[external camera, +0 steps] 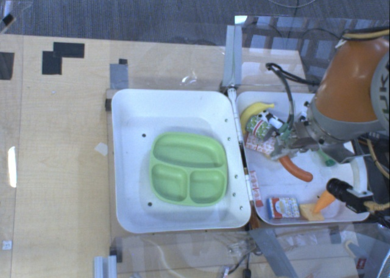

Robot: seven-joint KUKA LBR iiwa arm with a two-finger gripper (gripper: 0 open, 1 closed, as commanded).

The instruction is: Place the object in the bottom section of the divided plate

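The fingers [279, 142] sit low in the right bin [277, 101], amid a cluster of items near that bin's left wall, and the wrist hardware crowds them so closely that I cannot tell how far apart they stand or whether anything is between them. Right at their tip lies a small packet with red and green print [261, 131], touching or nearly touching the gripper body. Just above that packet is a yellow banana [255, 111], curved along the bin's upper left part. Below and to the right of the fingers lies an orange-red sausage-shaped piece [297, 169], slanting down toward the bin's middle. Farther down, near the bin's lower edge, rest a small red and white carton [282, 207], a yellow wedge [311, 211] just beside it, and an orange carrot-like piece [325, 202] next to the wedge. A small green bit [329, 161] lies near the arm's right side.

Behind the fingers the grey wrist rises into the wide orange band [350, 81] of the arm, which covers the bin's upper right part.

The left bin [128, 167] holds the green divided plate [187, 169], lying flat near the middle, with one long section toward the top and two smaller sections along the bottom. All three sections are bare. Both bins rest on the pale wooden bench [55, 149].
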